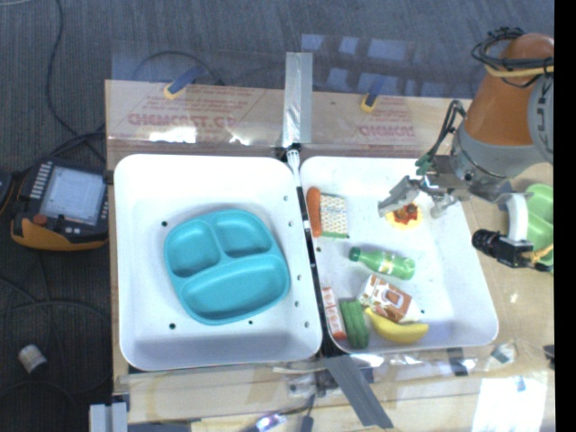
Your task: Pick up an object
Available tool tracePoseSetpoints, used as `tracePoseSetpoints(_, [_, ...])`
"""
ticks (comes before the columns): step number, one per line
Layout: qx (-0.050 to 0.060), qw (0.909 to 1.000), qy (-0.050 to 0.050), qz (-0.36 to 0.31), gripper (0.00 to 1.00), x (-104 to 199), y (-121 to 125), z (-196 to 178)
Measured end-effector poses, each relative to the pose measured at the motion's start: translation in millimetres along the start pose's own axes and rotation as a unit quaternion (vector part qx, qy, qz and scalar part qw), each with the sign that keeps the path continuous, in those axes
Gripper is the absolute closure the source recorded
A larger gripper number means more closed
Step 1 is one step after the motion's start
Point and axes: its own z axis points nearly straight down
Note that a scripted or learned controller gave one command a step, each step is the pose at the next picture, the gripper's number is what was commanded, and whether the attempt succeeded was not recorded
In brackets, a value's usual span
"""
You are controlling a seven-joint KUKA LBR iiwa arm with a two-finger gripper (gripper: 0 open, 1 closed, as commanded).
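My gripper (418, 202) hangs over the far part of the right bin (468, 268), its fingers spread open. A small red and yellow object (407, 214) lies on the bin floor just below and between the fingertips, not gripped. Nearer the front lie a green bottle (382, 261), a brown and white carton (388, 299), a yellow banana (399, 331) and a dark green cucumber (354, 324). Along the left wall of that bin rest an orange carrot-like stick (313, 211) and a checkered green packet (333, 214).
The left bin (144, 331) holds a blue divided plate (227, 264). A red wrapper (328, 301) leans on the wall between the bins. A handheld controller (61, 201) sits on the floor at the left. A green thing (543, 207) stands beyond the right bin.
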Motion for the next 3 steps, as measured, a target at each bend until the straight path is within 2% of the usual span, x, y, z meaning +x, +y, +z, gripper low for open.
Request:
tracePoseSetpoints(1, [-0.002, 0.9984, 0.000, -0.056, 0.00, -4, -4, 129])
tracePoseSetpoints(2, [-0.001, 0.9936, -0.001, -0.113, 0.00, -67, 33, 65])
tracePoseSetpoints(3, [-0.002, 0.9925, 0.000, -0.123, 0.00, -70, 51, 129])
